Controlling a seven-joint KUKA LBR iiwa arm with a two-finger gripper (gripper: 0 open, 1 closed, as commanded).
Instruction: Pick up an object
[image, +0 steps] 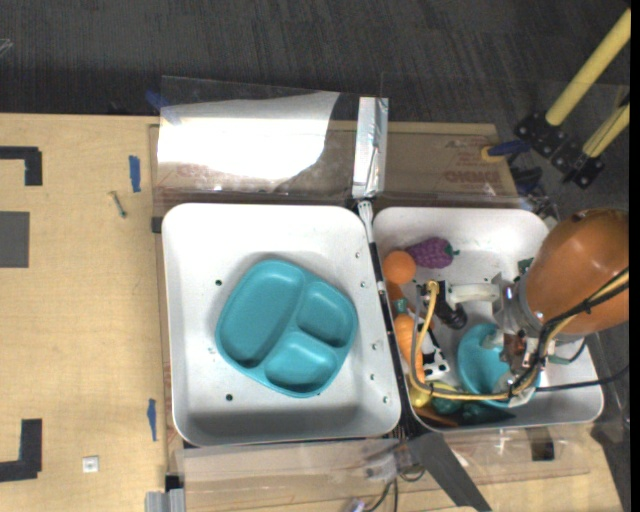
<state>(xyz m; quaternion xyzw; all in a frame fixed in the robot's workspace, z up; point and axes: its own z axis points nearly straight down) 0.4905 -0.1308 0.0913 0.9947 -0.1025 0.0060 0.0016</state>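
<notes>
The right bin (470, 225) holds a pile of small objects: an orange ball (398, 267), a purple bunch of grapes (432, 252), an orange piece (404, 335), a teal cup (480, 362) and a small black-and-white item (432, 367). The arm's orange band (580, 275) hangs over the bin's right half. Below it, the gripper (515, 350) reaches down beside the teal cup, wrapped in cables. The arm's own body hides its tips.
The left bin (190, 250) holds a teal divided plate (287, 325). A clear plastic sheet (245, 145) lies behind the bins. Yellow poles (590, 65) stand at the upper right. A yellow cable (430, 320) loops across the right bin.
</notes>
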